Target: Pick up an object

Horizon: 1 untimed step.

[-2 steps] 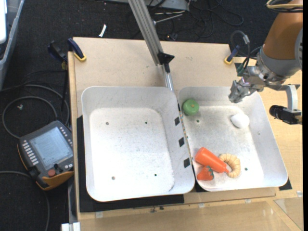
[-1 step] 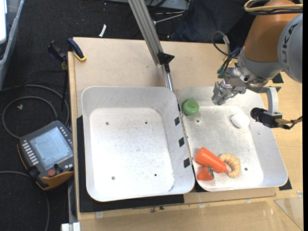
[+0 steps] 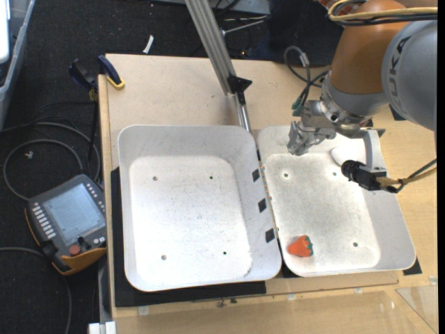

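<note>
A small red-orange object [image 3: 300, 246] lies on the floor of the right bin [image 3: 389, 245], near its front left corner. My gripper [image 3: 298, 145] hangs over the far left part of the same bin, well behind the object and apart from it. Nothing shows between its grey fingers.
The left bin [image 3: 132, 207] sits beside the right one on the wooden bench. A slanted metal pole [image 3: 212, 37] runs from the top down to the gap between the bins. A teach pendant [image 3: 69, 218] lies on the floor at the left.
</note>
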### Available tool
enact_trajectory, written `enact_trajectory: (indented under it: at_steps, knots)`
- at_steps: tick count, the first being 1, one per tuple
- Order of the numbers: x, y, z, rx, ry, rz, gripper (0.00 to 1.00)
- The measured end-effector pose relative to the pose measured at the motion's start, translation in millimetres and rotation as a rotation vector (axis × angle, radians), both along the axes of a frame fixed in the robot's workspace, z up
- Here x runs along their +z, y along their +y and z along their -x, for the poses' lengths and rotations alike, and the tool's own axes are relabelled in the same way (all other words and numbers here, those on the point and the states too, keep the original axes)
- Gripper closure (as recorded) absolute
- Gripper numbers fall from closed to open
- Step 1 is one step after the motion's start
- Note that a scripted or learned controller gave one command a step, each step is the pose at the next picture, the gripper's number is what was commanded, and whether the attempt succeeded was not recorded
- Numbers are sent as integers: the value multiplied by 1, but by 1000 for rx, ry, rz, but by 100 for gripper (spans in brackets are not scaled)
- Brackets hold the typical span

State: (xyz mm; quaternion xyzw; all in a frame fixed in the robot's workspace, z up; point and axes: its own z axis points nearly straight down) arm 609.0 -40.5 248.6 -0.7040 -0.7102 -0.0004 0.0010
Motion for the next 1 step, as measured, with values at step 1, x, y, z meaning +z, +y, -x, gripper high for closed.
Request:
enact_trajectory:
  at_steps: [1]
  knots:
    - [-12,54,19,0,3,0,100]
